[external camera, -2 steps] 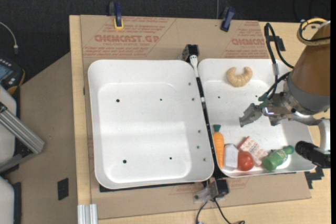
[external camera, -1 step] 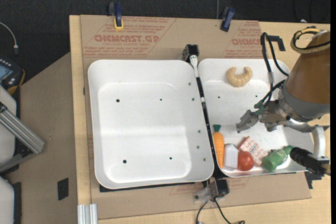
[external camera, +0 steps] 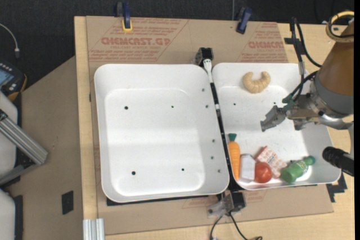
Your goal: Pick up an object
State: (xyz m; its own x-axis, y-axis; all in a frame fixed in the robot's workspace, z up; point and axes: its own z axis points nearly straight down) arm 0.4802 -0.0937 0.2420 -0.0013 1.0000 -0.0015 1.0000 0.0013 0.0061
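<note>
Jaws [external camera: 270, 121] of dark metal, spread unclear, above smooth white right bin [external camera: 247, 95] near curved tan croissant [external camera: 256, 81].

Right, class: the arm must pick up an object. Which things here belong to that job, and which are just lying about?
Belong to the job:
gripper
croissant
carrot
red tomato
green bottle
snack packet
right bin

Just lying about:
left bin
blue clamps
cardboard sheet

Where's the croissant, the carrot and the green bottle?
croissant [external camera: 256, 81], camera view, middle of its curved back.
carrot [external camera: 234, 157], camera view, middle of its orange body.
green bottle [external camera: 295, 171], camera view, its green body.
</note>
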